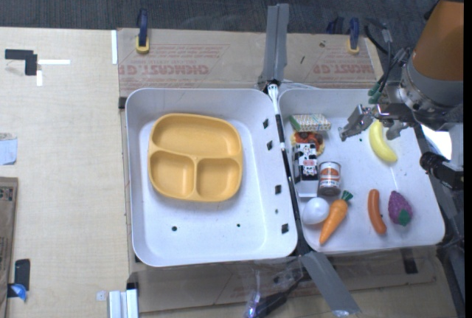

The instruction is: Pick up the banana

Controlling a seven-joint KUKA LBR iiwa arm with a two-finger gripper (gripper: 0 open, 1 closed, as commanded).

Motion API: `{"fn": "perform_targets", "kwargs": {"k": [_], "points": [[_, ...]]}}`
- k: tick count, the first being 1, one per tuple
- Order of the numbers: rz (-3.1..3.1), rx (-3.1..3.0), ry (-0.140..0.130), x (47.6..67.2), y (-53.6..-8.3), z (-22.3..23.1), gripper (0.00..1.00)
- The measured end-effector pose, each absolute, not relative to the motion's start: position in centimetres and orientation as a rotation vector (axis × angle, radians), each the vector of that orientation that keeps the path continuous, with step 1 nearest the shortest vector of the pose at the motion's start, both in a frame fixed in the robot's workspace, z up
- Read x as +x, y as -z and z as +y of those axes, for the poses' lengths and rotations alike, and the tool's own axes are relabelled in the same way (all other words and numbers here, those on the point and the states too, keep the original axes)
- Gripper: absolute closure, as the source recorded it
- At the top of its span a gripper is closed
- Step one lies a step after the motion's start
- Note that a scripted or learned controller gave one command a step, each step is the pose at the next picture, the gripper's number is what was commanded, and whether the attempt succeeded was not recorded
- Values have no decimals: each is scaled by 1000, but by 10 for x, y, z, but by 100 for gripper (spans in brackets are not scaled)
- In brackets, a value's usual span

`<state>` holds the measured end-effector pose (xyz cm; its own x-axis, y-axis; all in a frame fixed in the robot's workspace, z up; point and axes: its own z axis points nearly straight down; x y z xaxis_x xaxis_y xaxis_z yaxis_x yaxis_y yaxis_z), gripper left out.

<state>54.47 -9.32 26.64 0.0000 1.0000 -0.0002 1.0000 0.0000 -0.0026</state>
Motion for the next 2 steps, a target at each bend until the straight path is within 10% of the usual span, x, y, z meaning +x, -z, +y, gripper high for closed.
{"fn": "perform_targets", "kwargs": {"k": [2], "points": [[-2210, -2233, 2, 586, -92, -203, 0]]}}
